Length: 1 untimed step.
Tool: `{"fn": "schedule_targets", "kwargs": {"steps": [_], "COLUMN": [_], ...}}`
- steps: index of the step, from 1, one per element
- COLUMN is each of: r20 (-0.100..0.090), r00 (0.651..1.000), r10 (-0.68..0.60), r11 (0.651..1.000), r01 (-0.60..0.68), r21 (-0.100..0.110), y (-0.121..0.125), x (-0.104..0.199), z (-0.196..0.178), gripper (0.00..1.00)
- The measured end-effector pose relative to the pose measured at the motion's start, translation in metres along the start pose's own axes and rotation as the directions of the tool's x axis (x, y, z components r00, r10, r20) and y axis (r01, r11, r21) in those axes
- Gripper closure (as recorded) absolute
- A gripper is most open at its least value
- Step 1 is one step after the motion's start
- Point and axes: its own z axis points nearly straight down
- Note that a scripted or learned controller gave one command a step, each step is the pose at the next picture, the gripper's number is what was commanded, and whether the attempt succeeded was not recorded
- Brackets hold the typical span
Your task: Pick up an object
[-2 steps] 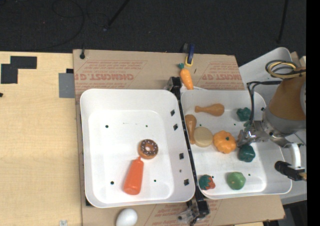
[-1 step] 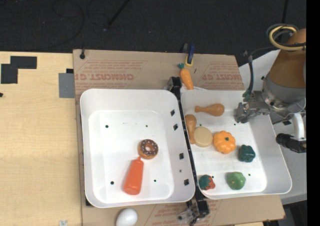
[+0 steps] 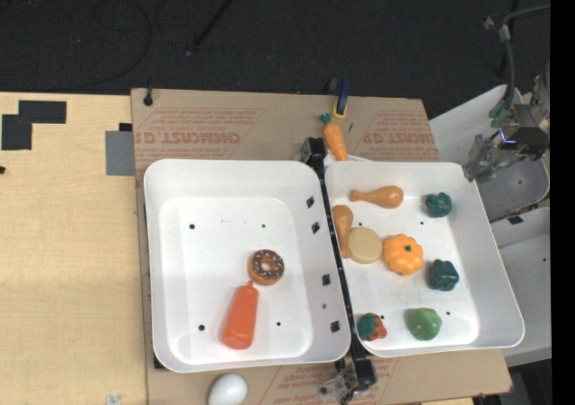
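Note:
The right bin (image 3: 499, 304) holds a tan drumstick (image 3: 379, 197), an orange pumpkin (image 3: 403, 254), a beige round bun (image 3: 364, 245), an orange piece (image 3: 342, 222), two dark green peppers (image 3: 437, 205) (image 3: 442, 275), a light green pepper (image 3: 423, 323) and a small green and red item (image 3: 371, 327). In the left bin (image 3: 171, 215) lie a chocolate donut (image 3: 266, 266) and an orange-red bottle shape (image 3: 240, 316). My gripper (image 3: 490, 156) hangs outside the right bin, past its far right corner, above none of the objects.
An orange carrot (image 3: 335, 141) lies on the cardboard behind the bins, near a blue clamp (image 3: 340, 100). A white egg (image 3: 227, 389) sits on the bench in front of the left bin. A black divider (image 3: 325, 242) joins the bins.

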Motion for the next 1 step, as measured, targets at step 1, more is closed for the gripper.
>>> {"fn": "schedule_targets", "kwargs": {"steps": [1], "r20": [0.002], "r00": [1.000], "r10": [0.000], "r11": [1.000], "r01": [0.000], "r21": [0.005], "y": [0.0719], "x": [-0.0114], "z": [-0.0854], "gripper": [1.00]}}
